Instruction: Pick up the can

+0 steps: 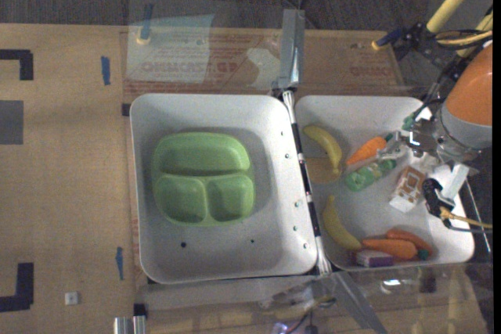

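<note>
Since the green can (369,176) lies on its side, light, stiff and slick, we should pinch its middle; our gripper (407,143) is hard to read.

The divided tray (203,177) lies in the left bin (145,192); two bananas (326,146) lie in the right bin (352,104).

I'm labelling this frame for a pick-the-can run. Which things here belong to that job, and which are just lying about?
For the job:
green can, on its side in the right bin
gripper, above that bin

Lying about:
two bananas
carrot beside the can
carrots at the near edge
small carton
green divided plate in the left bin
</note>
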Action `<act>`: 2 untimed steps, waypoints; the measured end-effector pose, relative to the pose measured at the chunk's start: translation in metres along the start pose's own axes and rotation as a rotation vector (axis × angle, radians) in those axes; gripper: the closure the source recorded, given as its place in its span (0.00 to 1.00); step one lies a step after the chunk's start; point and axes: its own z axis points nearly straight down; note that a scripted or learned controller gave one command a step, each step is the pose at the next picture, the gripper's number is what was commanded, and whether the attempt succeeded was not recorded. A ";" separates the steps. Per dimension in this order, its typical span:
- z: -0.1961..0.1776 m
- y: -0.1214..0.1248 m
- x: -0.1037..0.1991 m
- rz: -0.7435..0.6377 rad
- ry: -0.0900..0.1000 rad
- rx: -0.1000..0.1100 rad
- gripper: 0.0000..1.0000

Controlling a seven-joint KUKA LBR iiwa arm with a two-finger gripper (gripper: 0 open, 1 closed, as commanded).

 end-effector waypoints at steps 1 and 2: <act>0.000 0.005 0.004 0.250 0.003 -0.007 0.00; -0.013 0.026 0.016 -0.509 -0.010 0.030 0.00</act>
